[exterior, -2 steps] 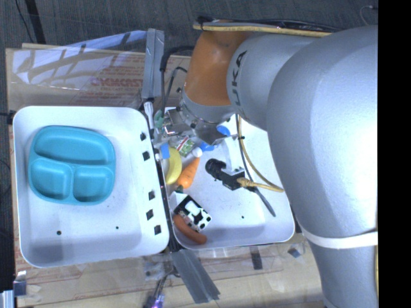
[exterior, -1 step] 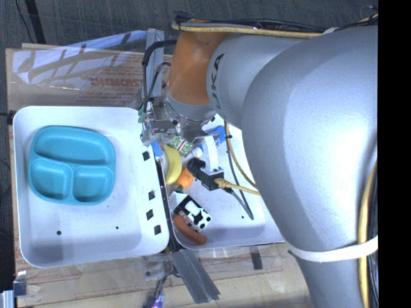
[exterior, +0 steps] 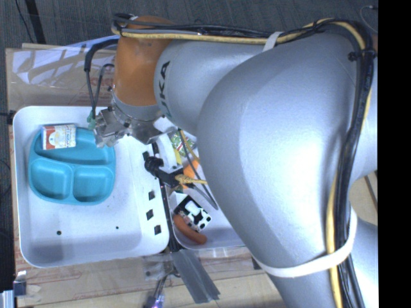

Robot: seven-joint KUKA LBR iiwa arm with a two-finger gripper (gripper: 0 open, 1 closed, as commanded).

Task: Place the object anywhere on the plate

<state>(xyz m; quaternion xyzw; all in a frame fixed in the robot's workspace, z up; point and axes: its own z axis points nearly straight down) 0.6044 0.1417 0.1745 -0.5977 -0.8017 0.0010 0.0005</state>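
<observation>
One small carton (exterior: pixel 59 136) lying on blue plate (exterior: pixel 70 172), just left of jaws (exterior: pixel 104 135); jaws' state impossible to tell, apparently grasping nothing.

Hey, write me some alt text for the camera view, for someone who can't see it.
A small white carton lies in the top compartment of a blue divided plate in the left white bin, with the gripper of a large grey arm at the plate's upper right edge. Small objects lie in the right bin, mostly hidden by the arm.
</observation>
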